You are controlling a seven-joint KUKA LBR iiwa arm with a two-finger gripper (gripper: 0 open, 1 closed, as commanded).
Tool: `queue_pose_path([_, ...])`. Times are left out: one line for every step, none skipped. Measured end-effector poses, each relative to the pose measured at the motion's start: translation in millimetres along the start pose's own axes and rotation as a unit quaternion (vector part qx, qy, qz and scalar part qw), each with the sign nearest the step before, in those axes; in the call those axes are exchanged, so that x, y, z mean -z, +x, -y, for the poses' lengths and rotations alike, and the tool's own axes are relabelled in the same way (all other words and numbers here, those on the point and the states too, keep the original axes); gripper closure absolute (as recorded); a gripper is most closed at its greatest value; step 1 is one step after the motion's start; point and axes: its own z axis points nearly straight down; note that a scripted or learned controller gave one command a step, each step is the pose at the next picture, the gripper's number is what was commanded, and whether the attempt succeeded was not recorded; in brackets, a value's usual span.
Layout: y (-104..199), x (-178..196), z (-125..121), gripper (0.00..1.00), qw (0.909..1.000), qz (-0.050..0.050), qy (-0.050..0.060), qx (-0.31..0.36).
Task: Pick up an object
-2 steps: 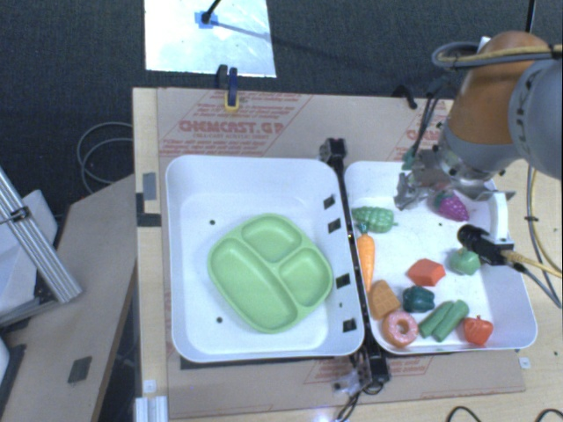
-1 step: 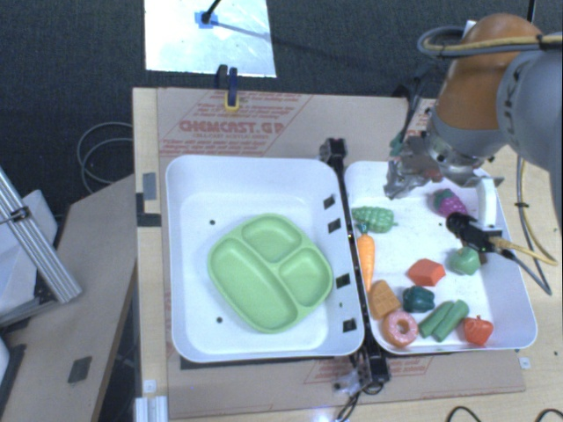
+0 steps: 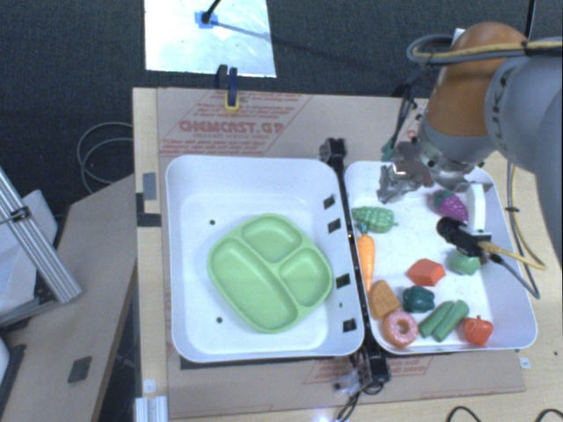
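One carrot (image 3: 366, 255) in rt bin (image 3: 513, 306) lies lengthwise, tip toward viewer; jaws (image 3: 393, 185) state unclear.

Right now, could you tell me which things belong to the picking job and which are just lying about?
Job:
gripper
right bin
toy carrot
doughnut
purple grapes
tomato

Lying about:
left bin
green divided plate
blue and yellow clamp
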Motion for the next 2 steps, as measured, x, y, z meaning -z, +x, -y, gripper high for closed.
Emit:
queue_pose_path([9.1,10.8,6.6,1.00,1.0000,0.000,0.000,0.000])
queue_pose_path([4.7,17.6,7.0,1.00,1.0000,0.000,-0.001,-0.002])
